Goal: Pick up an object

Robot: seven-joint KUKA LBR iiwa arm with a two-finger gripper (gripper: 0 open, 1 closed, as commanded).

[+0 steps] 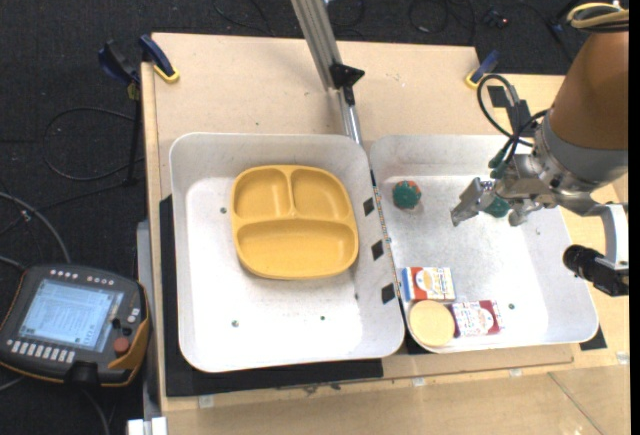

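Camera view: you see the jaws (478,205) over the right bin (560,318), and you cannot tell whether they are open or closed. The green ball (406,194) lies just beside them, toward the left bin (200,253) holding the yellow tray (294,221).

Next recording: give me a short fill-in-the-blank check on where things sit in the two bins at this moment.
1. The yellow divided plate lies in the ____ bin as the camera sees it.
2. The plate has ____ compartments.
3. The small green ball lies in the same bin as the round cream-coloured lid, nearer that bin's ____ edge.
4. The gripper hangs over the ____ bin.

Missing words: left; three; far; right
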